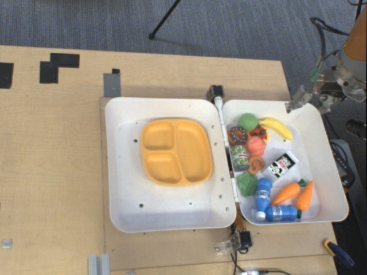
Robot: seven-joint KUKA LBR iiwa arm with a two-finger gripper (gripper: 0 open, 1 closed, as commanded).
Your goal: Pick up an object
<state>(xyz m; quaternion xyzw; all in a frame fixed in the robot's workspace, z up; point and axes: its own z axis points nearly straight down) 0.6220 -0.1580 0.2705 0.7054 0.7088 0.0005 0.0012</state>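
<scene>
Now gripper (pixel 307 96) over right bin's (pixel 327 153) far corner, grip state unclear, banana (pixel 277 127) just beside

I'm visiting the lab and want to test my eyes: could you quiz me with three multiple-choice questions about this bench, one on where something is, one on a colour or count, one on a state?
1. Where does the banana lie?
A. left bin
B. right bin, far side
C. on the bench

2. How many compartments does the orange tray have?
A. two
B. three
C. five

3. How do the two carrots lie?
A. side by side in the right bin
B. on the tray
C. one in each bin

Answers:
1 B: it rests near the far rim, beside the green ball.
2 B: one long section and two smaller ones show.
3 A: both lie by the blue bottles, near the bin's front corner.
</scene>
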